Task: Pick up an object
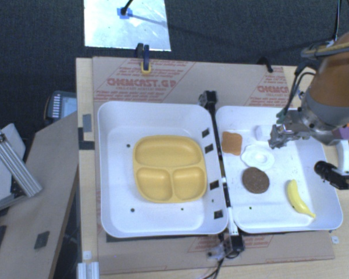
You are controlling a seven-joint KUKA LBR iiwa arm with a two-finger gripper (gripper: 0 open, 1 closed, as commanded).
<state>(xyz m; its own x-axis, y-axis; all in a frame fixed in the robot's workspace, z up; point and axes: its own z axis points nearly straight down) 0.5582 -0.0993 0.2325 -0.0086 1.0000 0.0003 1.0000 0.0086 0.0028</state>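
Observation:
The right bin (331, 214) holds a tan toast slice (232, 143), a white fried-egg piece (257, 156), a brown round patty (256, 181) and a yellow banana (299, 199). My gripper (277, 139) hangs low over the right bin's back half, just right of and above the egg piece. The arm's orange band and grey wrist rise behind it at the right edge. Nothing is seen between the fingers. A small white object (258, 132) lies just left of the gripper.
The left bin (113, 173) carries a yellow three-compartment tray (167, 168). A black divider strip (215, 156) runs between the bins. A black fixture (331, 174) sits at the right bin's right side. Cardboard lies under both bins.

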